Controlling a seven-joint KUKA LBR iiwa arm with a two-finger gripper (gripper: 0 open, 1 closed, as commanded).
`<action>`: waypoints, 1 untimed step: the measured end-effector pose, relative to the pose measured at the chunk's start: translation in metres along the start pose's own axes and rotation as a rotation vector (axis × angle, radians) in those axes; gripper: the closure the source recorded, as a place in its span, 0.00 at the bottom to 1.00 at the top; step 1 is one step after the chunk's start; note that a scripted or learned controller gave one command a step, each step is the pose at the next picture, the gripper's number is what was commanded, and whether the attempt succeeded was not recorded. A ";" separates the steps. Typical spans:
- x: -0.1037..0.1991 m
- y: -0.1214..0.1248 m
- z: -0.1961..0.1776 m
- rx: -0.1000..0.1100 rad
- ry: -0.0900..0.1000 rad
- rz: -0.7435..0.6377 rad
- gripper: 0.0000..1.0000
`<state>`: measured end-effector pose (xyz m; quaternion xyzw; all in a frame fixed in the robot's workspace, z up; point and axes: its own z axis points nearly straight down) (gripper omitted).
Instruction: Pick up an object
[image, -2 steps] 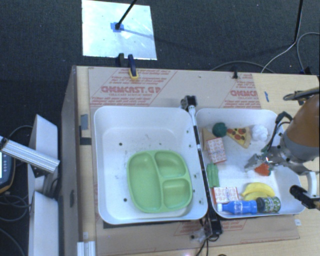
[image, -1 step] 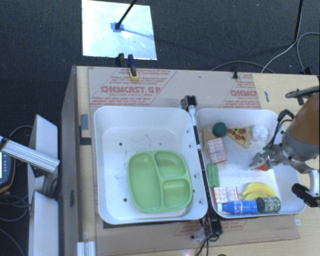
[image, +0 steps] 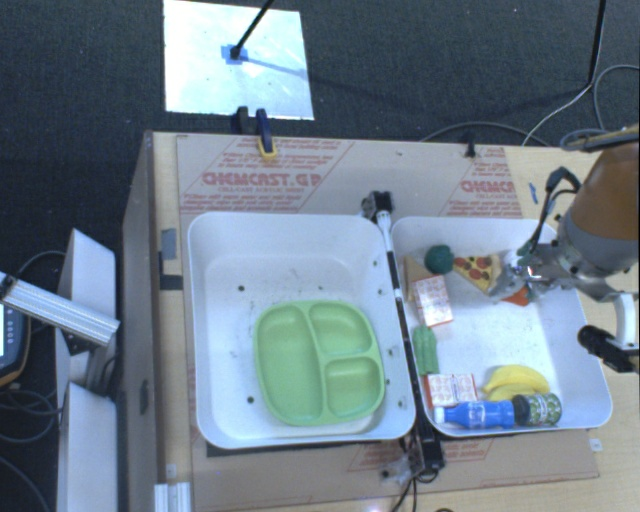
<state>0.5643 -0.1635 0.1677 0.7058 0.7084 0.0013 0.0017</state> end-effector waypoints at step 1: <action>0.047 0.015 -0.070 0.000 0.000 -0.001 1.00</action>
